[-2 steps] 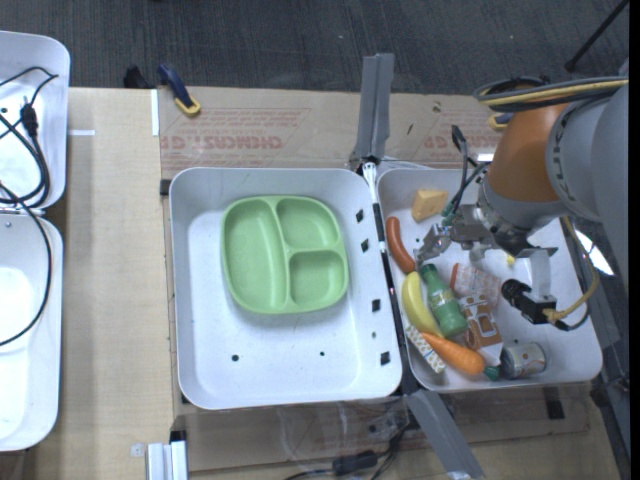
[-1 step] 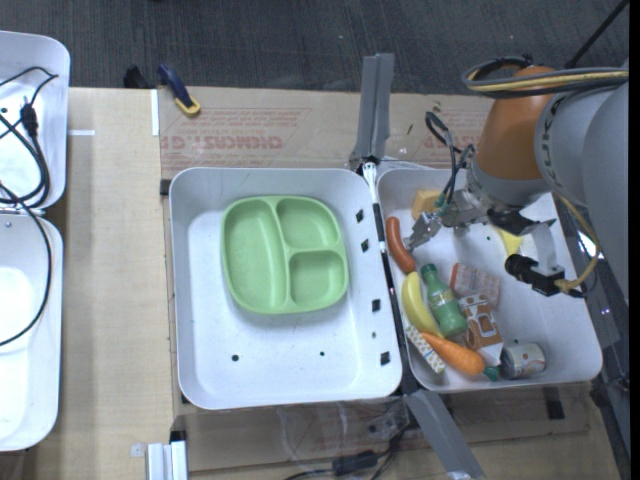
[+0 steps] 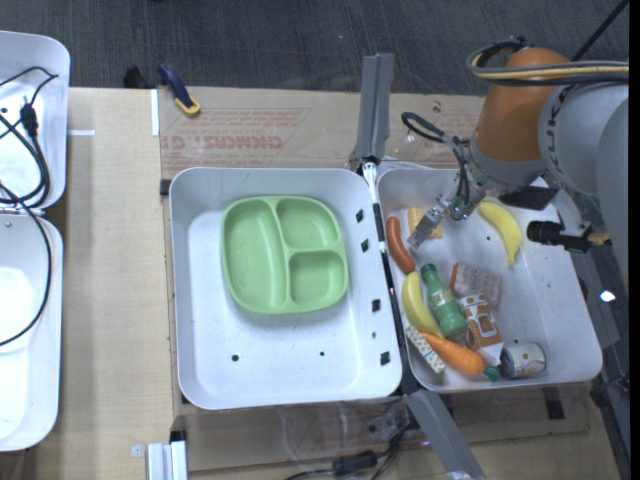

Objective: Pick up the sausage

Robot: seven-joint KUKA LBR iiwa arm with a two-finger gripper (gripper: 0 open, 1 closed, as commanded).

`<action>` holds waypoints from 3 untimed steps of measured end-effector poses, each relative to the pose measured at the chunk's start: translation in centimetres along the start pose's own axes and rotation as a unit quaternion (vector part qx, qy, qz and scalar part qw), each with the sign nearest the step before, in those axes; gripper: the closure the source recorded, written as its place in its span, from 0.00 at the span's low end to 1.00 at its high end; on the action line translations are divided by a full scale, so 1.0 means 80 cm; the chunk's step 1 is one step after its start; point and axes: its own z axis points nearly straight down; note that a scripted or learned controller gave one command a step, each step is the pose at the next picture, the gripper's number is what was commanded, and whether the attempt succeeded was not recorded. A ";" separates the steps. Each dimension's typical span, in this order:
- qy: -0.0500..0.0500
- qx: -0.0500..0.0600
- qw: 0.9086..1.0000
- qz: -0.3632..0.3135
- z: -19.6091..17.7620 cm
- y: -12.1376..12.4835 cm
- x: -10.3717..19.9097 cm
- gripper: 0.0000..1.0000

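Orange-red sausage [image 3: 398,244] lies just left of my empty, part-open gripper [image 3: 428,224] (bin wall close), so I'd straddle its middle.

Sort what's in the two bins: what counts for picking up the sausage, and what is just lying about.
For the job: sausage, gripper, right bin.

Lying about: green divided plate, left bin, two bananas, green bottle, carrot, can, snack packet.

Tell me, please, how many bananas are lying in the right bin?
2. One banana lies near the bin's far right side, beside the gripper. The other banana lies at the left side, between the sausage and the green bottle. More could be hidden under the arm.
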 end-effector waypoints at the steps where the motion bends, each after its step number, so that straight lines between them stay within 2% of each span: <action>1: -0.001 -0.001 1.000 0.001 -0.017 0.002 -0.004 1.00; 2: -0.001 -0.001 0.984 0.180 -0.125 0.060 0.087 1.00; 3: -0.001 0.001 0.875 0.485 -0.165 0.052 0.135 1.00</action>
